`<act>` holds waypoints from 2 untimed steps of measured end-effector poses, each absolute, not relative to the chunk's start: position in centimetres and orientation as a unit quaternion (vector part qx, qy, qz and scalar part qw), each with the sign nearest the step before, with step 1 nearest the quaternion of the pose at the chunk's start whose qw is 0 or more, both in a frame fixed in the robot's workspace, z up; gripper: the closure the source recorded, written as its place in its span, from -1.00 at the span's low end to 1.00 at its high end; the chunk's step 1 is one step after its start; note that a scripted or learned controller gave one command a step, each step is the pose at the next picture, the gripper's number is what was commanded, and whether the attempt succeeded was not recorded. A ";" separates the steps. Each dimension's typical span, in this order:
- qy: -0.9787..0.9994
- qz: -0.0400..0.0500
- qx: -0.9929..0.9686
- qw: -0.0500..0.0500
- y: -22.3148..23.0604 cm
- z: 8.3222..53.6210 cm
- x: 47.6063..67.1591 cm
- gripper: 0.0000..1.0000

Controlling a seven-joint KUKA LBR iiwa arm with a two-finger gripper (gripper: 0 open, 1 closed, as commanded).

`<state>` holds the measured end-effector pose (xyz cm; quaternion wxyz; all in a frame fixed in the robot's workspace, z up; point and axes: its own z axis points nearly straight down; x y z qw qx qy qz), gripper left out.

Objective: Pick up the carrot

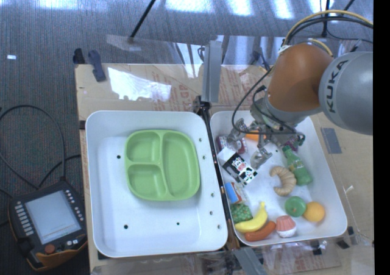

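In the right bin (326, 176), a small orange piece that looks like the carrot (251, 136) shows near the back left, mostly hidden under the wrist. My gripper (251, 140) hangs low over it. It is open, with one finger (239, 128) to the piece's left and the other (263, 152) to its front right. Whether the fingers touch the orange piece cannot be made out.
Just in front of the gripper lie a cow-patterned carton (241, 167), a croissant (283, 180) and a green bottle (297, 166). Near the front are a banana (253, 222), broccoli (241, 211), a reddish sausage-like piece (262, 233), a green fruit (295, 206) and an orange (314, 211). The left bin (109, 207) holds a green divided plate (163, 164).
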<state>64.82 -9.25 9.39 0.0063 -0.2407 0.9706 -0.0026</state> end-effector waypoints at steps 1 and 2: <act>0.974 -0.001 -0.225 0.003 -12.7 15.4 60.4 -1.00; 0.979 -0.001 -0.203 0.004 -9.0 9.2 64.7 -1.00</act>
